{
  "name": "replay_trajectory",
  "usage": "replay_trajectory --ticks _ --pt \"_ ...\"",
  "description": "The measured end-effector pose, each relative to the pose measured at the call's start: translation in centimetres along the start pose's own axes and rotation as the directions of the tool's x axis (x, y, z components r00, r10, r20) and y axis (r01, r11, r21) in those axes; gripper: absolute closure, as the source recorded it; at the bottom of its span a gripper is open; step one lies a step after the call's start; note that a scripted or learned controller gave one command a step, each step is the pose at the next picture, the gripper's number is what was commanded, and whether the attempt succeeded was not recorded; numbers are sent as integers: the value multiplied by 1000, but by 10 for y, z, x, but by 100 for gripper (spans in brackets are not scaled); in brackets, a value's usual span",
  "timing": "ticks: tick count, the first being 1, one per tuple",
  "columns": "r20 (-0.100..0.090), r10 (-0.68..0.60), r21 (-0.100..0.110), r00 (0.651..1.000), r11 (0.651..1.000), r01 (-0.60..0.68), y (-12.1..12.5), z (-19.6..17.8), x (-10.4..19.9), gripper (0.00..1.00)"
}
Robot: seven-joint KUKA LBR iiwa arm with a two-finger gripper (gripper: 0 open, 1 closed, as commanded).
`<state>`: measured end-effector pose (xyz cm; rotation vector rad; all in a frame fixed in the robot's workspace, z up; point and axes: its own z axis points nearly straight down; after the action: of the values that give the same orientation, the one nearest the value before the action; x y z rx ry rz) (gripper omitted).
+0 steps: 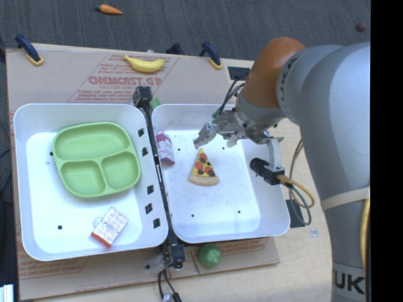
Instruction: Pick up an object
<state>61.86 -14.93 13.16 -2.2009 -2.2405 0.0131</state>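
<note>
The camera looks down on a bench covered with brown cardboard [75,68] that has red printed letters. Blue clamps [29,49] hold the cardboard at its upper edge. Above the bench, in the top of the frame, there is dark grey carpet floor [189,11], and a small toy carrot [108,9] lies on it at the upper left.

Two shallow white bins stand side by side. The left bin [25,187] holds a green divided plate [96,158] in its upper part and a small red and white packet [109,225] near its lower edge. The right bin [264,219] holds a toy pizza slice [203,167] about in its middle and a small dark red carton [165,148] against its left wall.

A toy banana [145,62] lies on the cardboard above the bins, and a green ball [210,254] lies below the right bin.

The grey arm with the orange band [277,61] comes in from the right of the frame. Its gripper [208,134] is over the upper part of the right bin, just above the tip of the pizza slice. I cannot tell how its jaws stand, and nothing is seen between them.
</note>
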Motion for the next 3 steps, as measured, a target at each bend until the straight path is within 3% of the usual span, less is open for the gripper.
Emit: replay_trajectory --ticks 1,2,3 --pt "-5 9 -4 1000 1000 -9 -66 -76 40 0" --pt "-4 12 -1 1000 1000 -12 -43 21 -24 0" --pt "-6 13 -5 1000 1000 -13 15 40 -61 0"
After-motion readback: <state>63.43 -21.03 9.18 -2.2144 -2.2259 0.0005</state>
